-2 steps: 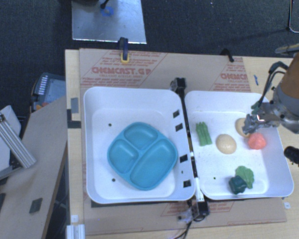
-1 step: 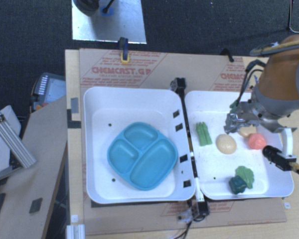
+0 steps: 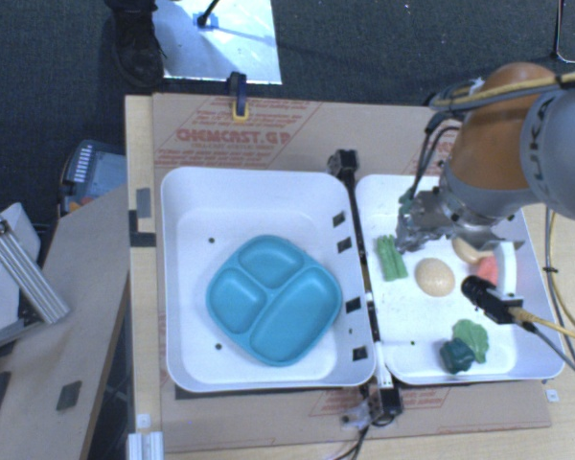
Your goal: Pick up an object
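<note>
The green stick (image 3: 391, 258) lies in the right bin (image 3: 431, 372) near its left wall, long axis running roughly twelve to six o'clock. The gripper (image 3: 420, 226) hangs just at its one o'clock, near the stick's upper end; whether it is open or closed I cannot tell. The beige egg (image 3: 435, 277) sits at the stick's four o'clock.
</note>
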Controlling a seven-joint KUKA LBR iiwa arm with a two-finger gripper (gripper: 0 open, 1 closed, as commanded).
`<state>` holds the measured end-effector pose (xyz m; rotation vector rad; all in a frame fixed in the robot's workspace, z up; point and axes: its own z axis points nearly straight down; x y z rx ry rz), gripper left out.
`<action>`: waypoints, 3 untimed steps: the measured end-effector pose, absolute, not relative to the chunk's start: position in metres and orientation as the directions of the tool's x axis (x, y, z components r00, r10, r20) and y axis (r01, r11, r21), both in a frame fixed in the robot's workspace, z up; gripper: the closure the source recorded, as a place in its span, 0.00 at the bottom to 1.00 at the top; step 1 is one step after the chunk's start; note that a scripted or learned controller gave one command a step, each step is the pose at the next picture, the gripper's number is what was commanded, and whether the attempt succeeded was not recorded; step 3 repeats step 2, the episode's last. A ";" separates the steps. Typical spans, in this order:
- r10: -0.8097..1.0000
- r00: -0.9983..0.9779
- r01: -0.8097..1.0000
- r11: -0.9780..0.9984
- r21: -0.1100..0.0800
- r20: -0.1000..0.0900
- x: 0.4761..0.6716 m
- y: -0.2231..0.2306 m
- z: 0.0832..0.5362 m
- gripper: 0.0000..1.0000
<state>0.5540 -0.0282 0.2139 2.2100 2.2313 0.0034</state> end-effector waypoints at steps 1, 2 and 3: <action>1.000 -0.010 1.000 0.010 0.002 0.001 0.563 0.032 0.213 1.00; 1.000 -0.010 1.000 0.010 0.003 0.002 0.585 0.084 0.208 1.00; 1.000 -0.010 1.000 0.010 0.003 0.002 0.585 0.084 0.208 1.00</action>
